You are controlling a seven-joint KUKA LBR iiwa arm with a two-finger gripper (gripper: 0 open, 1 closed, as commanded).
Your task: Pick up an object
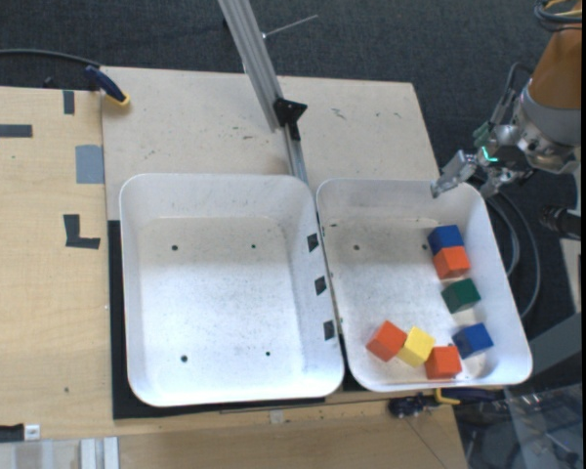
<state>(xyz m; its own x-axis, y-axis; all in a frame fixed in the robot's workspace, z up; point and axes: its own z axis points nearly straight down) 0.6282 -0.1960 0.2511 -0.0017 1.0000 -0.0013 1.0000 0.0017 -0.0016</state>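
Blocks are sitting in the right bin (337, 262), the larger mass of them crowding its 5 o'clock corner: orange block (387, 341), yellow block (417, 346) and a second orange one touching, a blue block (474, 338) beside them. At 3 o'clock a blue-and-orange pair (449, 249) is stacking against the wall above a green block (460, 294). My gripper (456, 176) is hovering at the bin's 1 o'clock rim; I cannot tell its state. I am risking a wall collision or pinching two neighbours.
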